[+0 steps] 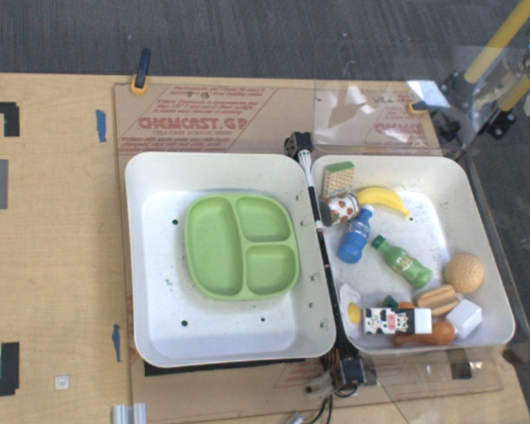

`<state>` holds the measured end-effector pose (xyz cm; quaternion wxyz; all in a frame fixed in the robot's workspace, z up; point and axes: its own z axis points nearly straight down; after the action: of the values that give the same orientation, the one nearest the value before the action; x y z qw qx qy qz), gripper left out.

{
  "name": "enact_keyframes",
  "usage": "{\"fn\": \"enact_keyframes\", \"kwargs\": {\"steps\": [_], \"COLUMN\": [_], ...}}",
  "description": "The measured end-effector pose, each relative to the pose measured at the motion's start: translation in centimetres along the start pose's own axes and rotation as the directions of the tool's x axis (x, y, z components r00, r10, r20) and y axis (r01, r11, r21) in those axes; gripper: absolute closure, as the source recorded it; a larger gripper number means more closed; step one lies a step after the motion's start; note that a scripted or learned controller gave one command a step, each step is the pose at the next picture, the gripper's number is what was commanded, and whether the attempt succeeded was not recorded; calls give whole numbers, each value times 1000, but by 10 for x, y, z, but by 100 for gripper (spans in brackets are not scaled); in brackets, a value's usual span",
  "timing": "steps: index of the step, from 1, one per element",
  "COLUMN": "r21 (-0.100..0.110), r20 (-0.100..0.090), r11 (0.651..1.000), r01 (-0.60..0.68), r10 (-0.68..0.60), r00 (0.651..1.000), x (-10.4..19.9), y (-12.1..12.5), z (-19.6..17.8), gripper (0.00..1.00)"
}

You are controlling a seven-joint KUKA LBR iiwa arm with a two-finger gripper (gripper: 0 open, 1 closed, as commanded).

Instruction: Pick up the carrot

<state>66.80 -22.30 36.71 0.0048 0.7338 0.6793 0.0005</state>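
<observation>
logged carrot (428,335) wedged between carton (389,321) and bin wall (442,348); risked a slipping grasp dragging the carton along; could not tell gripper's state.

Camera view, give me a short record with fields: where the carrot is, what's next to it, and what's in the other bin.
carrot: orange, lying along the front wall of the right bin
right bin
touching carrot: black-and-white carton, white block
nearby: hot dog, brown ball, green bottle, blue bottle, banana
left bin: holds green divided plate
</observation>
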Motion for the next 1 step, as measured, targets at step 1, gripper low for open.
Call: {"fn": "enact_keyframes", "kwargs": {"steps": [1], "r21": [0], "r20": [0], "r11": [1000], "r01": [0], "r10": [0], "r00": [1000], "x": [0], "y": [0], "z": [0], "gripper": [0]}}
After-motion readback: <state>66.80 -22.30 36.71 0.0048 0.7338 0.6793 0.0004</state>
